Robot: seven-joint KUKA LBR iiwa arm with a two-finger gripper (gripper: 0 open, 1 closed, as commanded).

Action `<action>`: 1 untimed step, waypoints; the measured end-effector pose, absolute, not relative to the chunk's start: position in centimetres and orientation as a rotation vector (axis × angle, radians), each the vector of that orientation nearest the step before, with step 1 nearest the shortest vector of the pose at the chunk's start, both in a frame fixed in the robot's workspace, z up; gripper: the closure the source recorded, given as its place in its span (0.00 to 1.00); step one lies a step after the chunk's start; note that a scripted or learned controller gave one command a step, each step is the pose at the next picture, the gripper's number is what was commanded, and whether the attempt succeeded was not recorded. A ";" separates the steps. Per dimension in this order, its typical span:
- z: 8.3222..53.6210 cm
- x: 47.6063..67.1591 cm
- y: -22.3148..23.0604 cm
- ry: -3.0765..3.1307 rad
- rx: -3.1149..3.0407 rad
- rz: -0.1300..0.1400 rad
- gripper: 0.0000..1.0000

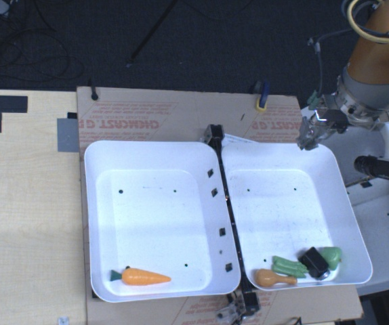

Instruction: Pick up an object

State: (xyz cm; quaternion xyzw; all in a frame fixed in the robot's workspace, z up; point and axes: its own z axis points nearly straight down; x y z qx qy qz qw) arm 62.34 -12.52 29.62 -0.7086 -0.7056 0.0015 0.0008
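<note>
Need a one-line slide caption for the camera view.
Arm's hand above right bin's far corner; orange carrot in left bin.

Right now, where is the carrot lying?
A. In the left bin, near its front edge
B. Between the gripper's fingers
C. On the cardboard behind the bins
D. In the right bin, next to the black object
A: the carrot lies alone in the left bin, close to its front edge, far from the gripper, which hangs over the back corner of the right bin.
</note>
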 end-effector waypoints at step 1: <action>32.1 59.2 -14.1 -2.218 -2.223 0.002 1.00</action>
